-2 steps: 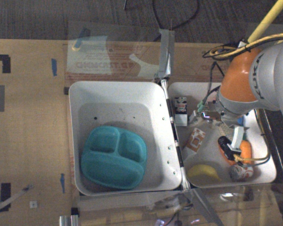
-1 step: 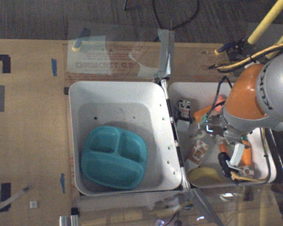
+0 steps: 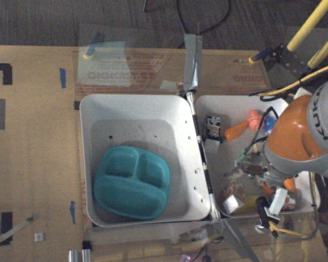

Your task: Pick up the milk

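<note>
End effector (image 3: 250, 171) low in right bin (image 3: 218, 160), under orange wrist band; open or shut, holding anything: cannot tell, clutter hides it. Milk carton (image 3: 212, 129) upright at right bin's left wall, apart from end effector. Carrot (image 3: 236, 130) just beside milk carton. Teal divided plate (image 3: 132, 182) in left bin (image 3: 98, 119), open floor above it. Cardboard-covered bench (image 3: 33, 146), grey carpet (image 3: 71, 10) beyond.

Teal tray (image 3: 132, 183) matt plastic, white bins (image 3: 98, 113) smooth plastic, bench (image 3: 33, 146) matt cardboard-like w/ blue tape bits (image 3: 62, 77).
</note>
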{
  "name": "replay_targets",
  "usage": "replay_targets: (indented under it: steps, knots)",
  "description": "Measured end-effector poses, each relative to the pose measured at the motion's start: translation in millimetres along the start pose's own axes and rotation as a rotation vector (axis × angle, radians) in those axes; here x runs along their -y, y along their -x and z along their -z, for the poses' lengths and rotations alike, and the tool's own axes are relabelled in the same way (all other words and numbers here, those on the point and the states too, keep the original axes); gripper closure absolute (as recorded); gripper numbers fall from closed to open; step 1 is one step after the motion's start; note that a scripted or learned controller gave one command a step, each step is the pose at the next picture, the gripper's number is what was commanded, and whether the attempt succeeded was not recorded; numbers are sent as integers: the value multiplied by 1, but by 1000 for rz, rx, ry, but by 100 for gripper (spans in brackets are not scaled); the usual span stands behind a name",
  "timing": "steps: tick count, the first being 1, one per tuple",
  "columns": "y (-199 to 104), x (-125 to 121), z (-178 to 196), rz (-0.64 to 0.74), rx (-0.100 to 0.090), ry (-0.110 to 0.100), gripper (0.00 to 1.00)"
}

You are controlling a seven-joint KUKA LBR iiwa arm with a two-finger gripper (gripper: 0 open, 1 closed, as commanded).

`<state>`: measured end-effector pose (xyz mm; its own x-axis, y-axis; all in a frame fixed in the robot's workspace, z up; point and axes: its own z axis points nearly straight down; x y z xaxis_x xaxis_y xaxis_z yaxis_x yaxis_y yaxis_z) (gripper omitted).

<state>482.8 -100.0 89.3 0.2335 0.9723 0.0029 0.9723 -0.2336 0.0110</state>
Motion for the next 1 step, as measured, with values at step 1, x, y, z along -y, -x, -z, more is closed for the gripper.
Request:
replay_targets:
  steps: [1]
  knots:
    - [3, -2, 11, -7, 2, 7, 100]
